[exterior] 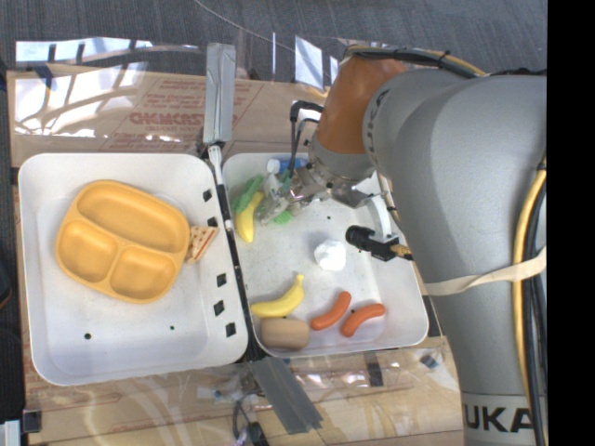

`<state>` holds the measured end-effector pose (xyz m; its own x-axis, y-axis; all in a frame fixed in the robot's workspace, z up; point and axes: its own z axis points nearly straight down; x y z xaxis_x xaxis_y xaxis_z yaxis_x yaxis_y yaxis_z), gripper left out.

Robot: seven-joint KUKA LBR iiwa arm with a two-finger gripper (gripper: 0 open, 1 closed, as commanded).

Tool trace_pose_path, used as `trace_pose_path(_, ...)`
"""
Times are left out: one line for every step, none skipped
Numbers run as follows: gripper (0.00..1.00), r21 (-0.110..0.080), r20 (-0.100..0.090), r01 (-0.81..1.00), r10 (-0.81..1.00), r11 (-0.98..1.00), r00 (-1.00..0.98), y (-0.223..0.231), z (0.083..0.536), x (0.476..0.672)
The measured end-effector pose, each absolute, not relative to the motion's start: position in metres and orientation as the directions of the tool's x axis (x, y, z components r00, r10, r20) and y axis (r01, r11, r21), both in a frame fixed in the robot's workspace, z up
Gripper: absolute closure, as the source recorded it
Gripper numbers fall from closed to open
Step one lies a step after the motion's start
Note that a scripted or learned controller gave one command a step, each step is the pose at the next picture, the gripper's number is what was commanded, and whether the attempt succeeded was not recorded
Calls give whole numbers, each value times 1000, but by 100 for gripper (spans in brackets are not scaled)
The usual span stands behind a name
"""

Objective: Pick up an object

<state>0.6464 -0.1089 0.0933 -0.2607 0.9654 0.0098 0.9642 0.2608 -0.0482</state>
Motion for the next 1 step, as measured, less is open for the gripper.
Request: trace_pose_path(100, 2, 0, 994, 994, 112, -112, -56, 193, 659)
